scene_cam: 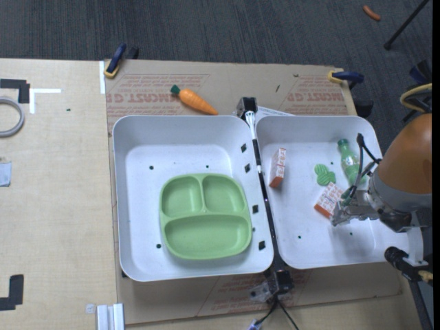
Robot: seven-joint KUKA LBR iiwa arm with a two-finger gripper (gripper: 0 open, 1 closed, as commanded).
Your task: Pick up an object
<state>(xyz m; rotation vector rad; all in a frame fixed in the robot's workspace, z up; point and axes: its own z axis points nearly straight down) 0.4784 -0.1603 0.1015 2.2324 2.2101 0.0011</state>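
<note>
Pincer (342, 215) beside orange-white packet (328, 200); right bin (302, 246)

The gripper (342, 215) hangs low in the right bin (302, 249), just beside an orange-and-white packet (328, 199).

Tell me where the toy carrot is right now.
The toy carrot lies outside both bins, on the cardboard just behind the left bin's back rim, toward the upper middle of the camera view.
</note>
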